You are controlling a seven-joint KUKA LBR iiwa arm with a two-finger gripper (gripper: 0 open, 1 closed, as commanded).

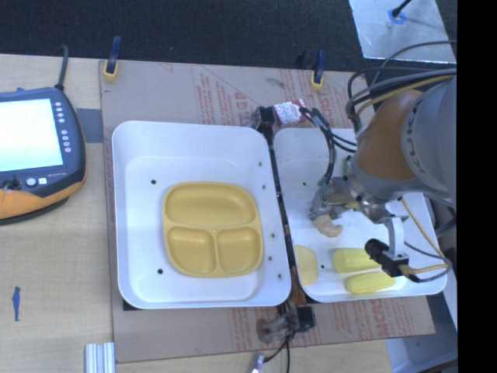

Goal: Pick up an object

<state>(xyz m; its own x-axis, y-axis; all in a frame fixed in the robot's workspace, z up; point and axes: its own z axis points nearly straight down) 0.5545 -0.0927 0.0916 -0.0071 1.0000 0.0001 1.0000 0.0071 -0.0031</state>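
Two yellow oblong pieces [359, 260] in right bin [299, 158].

A light wooden table [54, 286] runs under a brown cardboard sheet [210, 92] printed with faint red lettering, held at the table's far edge by two blue-and-yellow clamps [112, 61]. Beyond the far edge lies dark carpeted floor [194, 14], with a pale grey panel [396, 18] near the far right corner. A handheld control pendant [35, 150] with a bright lit screen rests at the table's left edge. Light is even and soft.
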